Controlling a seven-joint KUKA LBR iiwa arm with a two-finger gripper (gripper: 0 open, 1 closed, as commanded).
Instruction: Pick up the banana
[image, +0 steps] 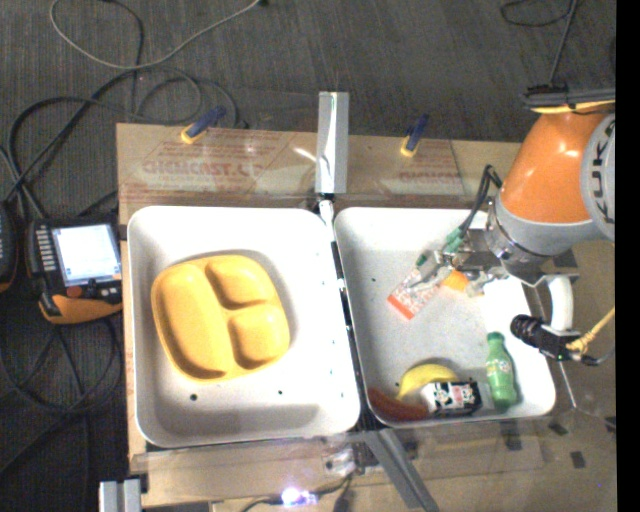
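Banana (428, 376) lies at the near edge of the right bin (380, 250), curved, pressed close to the front wall. A small dark carton (455, 397) touches it on the right; a red-brown item (392, 404) sits just left and below, in the bin's front-left corner. Green bottle (500, 370) stands just right of the carton, near the right wall. Little free room around the banana except above and behind it, toward the bin's bare middle.

Gripper (450, 262) hangs over the upper middle of the right bin, well apart from the banana. A clear packet with a red end (412, 295) lies right under the fingers; whether they are spread, closed or touching the packet cannot be told. Arm (560, 190) covers the bin's upper right corner.

Left bin (150, 400) carries a yellow divided tray (221, 315), centred, with bare white margin on all sides.

Surface (220, 165) is brown board, with two blue clamps at the back edge. Dark carpet and cables beyond; a handheld screen unit (78, 262) sits left.
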